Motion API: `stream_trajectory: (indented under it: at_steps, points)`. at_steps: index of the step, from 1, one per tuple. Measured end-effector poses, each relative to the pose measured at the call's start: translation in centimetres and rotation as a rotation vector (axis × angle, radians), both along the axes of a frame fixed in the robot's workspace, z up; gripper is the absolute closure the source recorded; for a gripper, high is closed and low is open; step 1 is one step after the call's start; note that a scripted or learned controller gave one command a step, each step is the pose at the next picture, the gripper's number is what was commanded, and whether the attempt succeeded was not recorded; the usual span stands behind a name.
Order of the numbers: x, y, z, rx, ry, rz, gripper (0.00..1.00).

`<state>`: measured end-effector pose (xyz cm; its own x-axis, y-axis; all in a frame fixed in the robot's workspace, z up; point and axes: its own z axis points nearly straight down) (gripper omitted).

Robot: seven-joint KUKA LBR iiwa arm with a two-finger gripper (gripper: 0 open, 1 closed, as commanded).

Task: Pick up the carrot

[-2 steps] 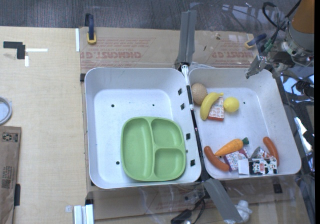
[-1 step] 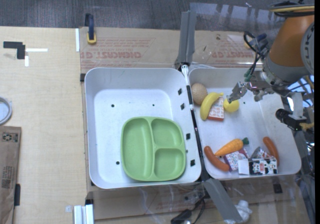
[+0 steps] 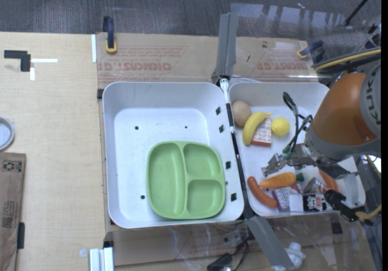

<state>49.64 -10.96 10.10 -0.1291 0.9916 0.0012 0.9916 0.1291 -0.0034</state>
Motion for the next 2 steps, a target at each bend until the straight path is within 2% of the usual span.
stream_trajectory:
  at_steps: [1, 2]
  points:
    - [-1.82, 0.54, -0.92, 0.000, -0.005, 0.200, 0.00]
    - [-1.73, 0.47, -0.02, 0.000, -0.006, 0.196, 1.00]
